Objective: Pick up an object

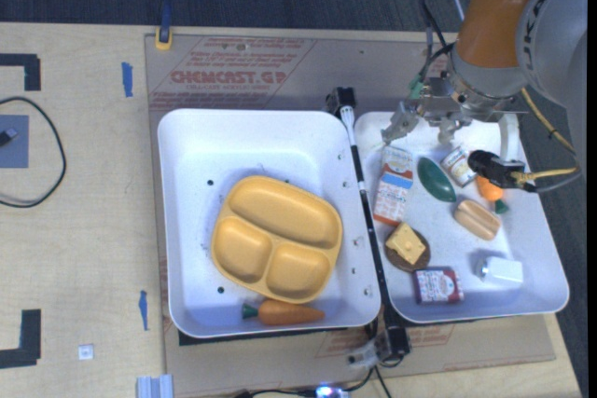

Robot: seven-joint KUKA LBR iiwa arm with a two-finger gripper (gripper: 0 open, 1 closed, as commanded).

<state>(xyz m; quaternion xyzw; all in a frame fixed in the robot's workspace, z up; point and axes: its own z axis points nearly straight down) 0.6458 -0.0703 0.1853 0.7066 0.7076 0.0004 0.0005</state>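
Note:
My gripper [425, 128] hangs over the far end of the right bin [550, 280], its fingers spread open with nothing between them. Just below it lie a white and orange carton [395, 186], a green oval piece [436, 179] and a small jar [457, 166]. Further down the same bin are a small orange carrot piece [490, 192], a tan bread roll [477, 219], a cheese wedge on a brown disc [407, 247], a red packet [436, 285] and a white block [502, 270].
The left bin [187, 144] holds a yellow divided plate [276, 238] and a carrot [283, 313] at its near edge. A black rail [359, 182] runs between the bins. Cables [522, 174] trail from the wrist across the right bin's far right corner.

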